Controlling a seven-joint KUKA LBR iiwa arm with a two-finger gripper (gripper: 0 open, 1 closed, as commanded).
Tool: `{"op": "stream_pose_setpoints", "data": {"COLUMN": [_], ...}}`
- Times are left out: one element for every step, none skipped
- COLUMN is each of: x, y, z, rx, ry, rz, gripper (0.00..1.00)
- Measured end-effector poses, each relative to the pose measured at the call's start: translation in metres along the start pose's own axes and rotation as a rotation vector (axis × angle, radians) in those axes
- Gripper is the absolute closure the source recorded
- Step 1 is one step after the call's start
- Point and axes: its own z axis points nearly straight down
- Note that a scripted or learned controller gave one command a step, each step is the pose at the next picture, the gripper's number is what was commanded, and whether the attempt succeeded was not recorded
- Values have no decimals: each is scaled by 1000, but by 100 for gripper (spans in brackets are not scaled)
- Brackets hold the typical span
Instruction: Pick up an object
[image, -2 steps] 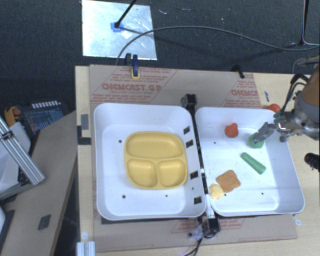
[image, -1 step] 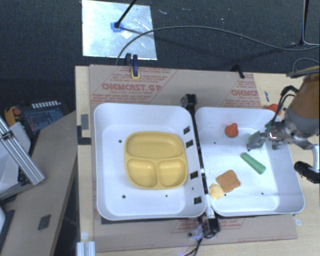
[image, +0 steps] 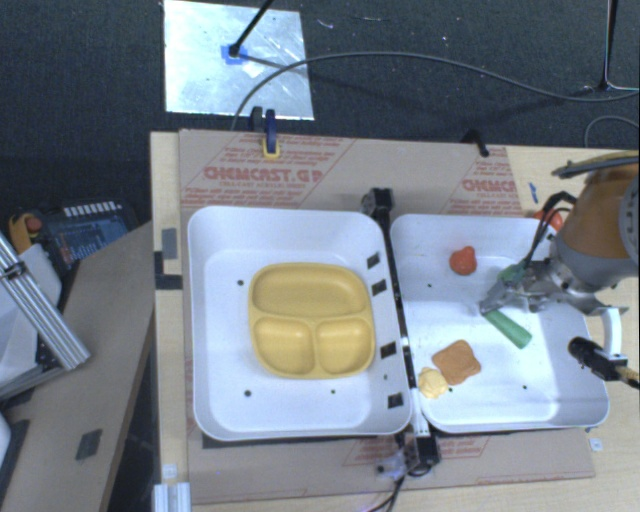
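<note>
My gripper hangs low over the right bin, reaching in from the right. Just below its tip lies a green cylinder-like object, slanted, with its upper end touching or tucked under the gripper. A red rounded object rests up and to the left of the gripper. Near the bin's front left lies a brown toast-shaped piece, and a small pale yellow object touches it.
A yellow divided plate sits in the middle of the left bin. A black divider with clips runs between the two bins. The arm's orange band and grey wrist overhang the right bin's right side.
</note>
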Motion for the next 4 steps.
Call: {"op": "stream_pose_setpoints", "data": {"x": [-1,-2,-3,-3], "y": [2,2,4,5], "z": [-14,-79,-134,-110], "rx": [-7,-9,-10,-4], "ry": [-2,-3,-3,-2], "rz": [0,-3,-4,-2], "gripper": [100,100,100,100]}}
